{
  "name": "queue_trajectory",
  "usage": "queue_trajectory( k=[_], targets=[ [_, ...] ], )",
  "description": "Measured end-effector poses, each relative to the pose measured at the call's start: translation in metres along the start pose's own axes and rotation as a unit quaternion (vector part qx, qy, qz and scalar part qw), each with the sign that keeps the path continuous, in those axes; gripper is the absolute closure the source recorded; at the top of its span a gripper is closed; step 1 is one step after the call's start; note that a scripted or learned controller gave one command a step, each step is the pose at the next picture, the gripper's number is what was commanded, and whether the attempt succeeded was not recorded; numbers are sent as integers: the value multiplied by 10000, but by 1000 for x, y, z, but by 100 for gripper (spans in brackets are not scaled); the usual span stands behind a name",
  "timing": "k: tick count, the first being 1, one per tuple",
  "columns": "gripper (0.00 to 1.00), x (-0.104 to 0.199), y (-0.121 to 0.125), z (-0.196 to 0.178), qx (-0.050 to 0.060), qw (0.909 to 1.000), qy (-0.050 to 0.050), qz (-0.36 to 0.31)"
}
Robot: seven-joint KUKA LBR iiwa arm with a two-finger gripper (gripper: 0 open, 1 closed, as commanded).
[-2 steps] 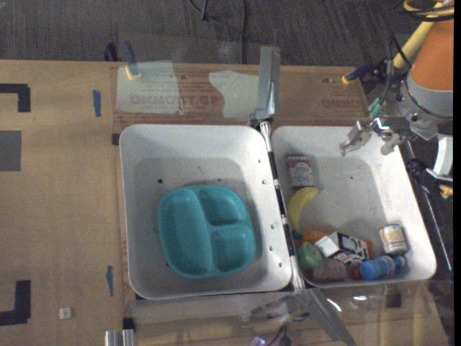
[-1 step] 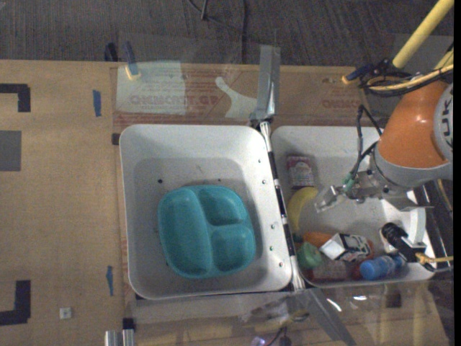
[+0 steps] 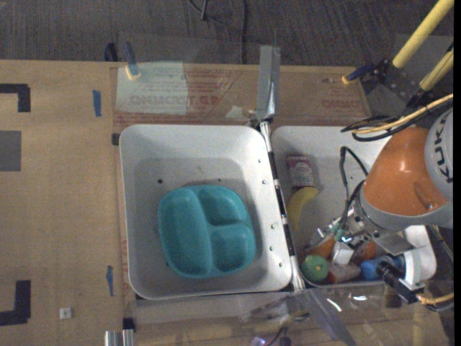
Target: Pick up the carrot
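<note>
1. The end effector (image 3: 344,238) hangs low in the right bin (image 3: 325,144); whether it is released or clenched, I cannot tell.
2. The carrot (image 3: 325,247) lies just left of it, touching or nearly so, its axis unclear.
3. It shows as a small orange patch, mostly hidden.

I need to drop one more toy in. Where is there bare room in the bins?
Left bin: bare floor behind and left of the teal tray. Right bin: crowded around the hand, with banana, green ball and other toys.
</note>
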State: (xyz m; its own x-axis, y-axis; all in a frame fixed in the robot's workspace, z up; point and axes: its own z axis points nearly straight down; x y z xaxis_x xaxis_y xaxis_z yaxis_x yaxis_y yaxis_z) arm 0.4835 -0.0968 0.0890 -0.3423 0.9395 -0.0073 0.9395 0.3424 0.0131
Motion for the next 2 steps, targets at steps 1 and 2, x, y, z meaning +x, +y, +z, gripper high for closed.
queue_trajectory(
  k=[1, 2],
  targets=[
    [100, -4, 1, -11, -42, 10000, -34, 36],
    [100, 17, 44, -96, 52, 9973, 35, -735]
  ],
)
